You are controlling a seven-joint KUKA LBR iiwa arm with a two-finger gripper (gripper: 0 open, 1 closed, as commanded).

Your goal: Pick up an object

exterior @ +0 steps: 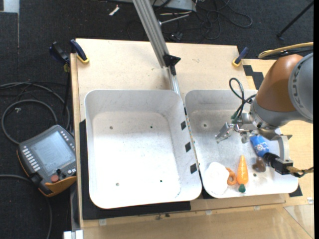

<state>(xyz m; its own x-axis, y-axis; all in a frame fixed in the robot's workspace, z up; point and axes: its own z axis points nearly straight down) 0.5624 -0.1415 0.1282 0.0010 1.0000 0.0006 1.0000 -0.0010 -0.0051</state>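
The gripper (238,131) hangs low over the middle of the right bin (199,101), and whether its fingers are apart or together I cannot tell from here. Just beside it to the right lies a blue bottle (259,144), with a small brown object (259,166) below. Toward the front wall sit an orange toy carrot (241,169) and a white round disc (216,178), while the left bin (94,103) lies alongside.

arm's coming in from the right, orange band up top, wrist bent down low. gripper (230,132) sits out past the wrist, metal fingers (223,133) pointing left.
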